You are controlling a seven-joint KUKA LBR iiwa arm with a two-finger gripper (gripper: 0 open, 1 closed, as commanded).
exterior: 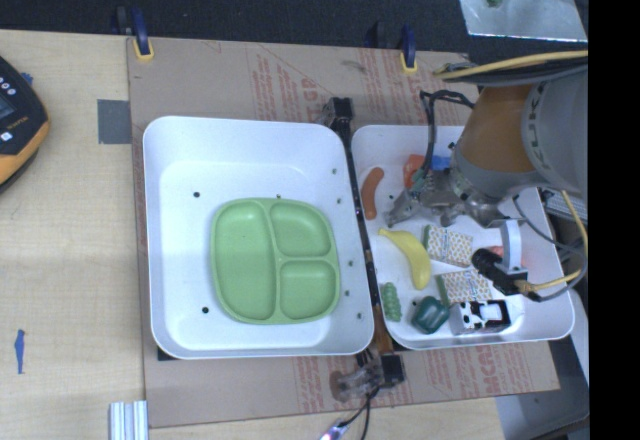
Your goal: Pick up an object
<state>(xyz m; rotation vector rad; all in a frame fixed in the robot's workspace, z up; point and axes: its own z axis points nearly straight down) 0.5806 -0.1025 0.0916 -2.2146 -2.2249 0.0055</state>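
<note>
the gripper (418, 208) hangs low in the right bin (385, 143), and whether it is spread or closed i cannot tell (the wrist hides it). the yellow banana (411, 254) lies just below it, the orange sausage (370, 190) just to its left, the green tray (272, 260) well apart in the left bin (170, 143)

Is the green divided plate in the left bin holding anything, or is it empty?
Empty. The green plate lies flat in the left bin, and all three compartments show bare green. The other items are in the right bin.
</note>
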